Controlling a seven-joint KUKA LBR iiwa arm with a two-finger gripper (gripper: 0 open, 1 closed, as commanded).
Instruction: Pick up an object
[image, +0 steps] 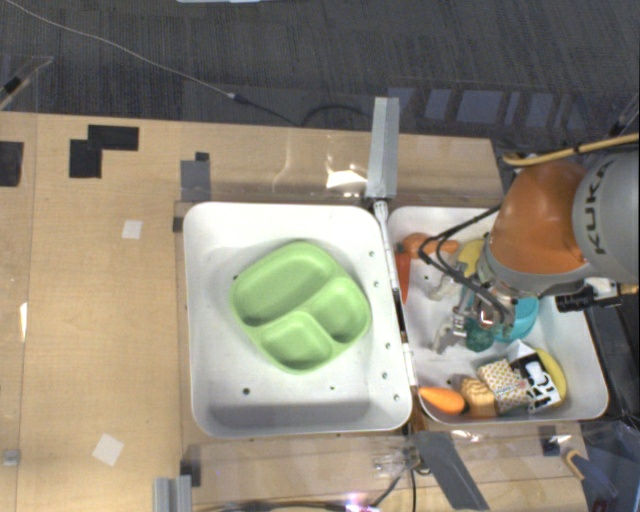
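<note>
A: Where is the gripper (468, 325) placed?

B: It is seen low in the right bin (592, 395), under the orange band (535, 225) of the arm. How far it is parted cannot be told, since the tips are lost in metal and cable clutter. Nothing is clearly seen to be held by it.

A: Which object is judged the likeliest target?

B: The teal cup (510, 322), just beside the gripper at about three o'clock, seemingly touching it. Its shape is partly hidden by the wrist, so no long axis can be read.

A: And the other items?

B: An orange carrot-like piece (441, 400) is found at about seven o'clock from the gripper, lying roughly along the front wall. A checkered block (499, 381) and a yellow banana (551, 372) are set at about five o'clock. A green divided plate (300, 305) lies in the left bin (215, 400), well apart at nine o'clock.

A: What is the coming move thought to depend on?

B: A small shift toward three o'clock, if the cup is intended.
</note>
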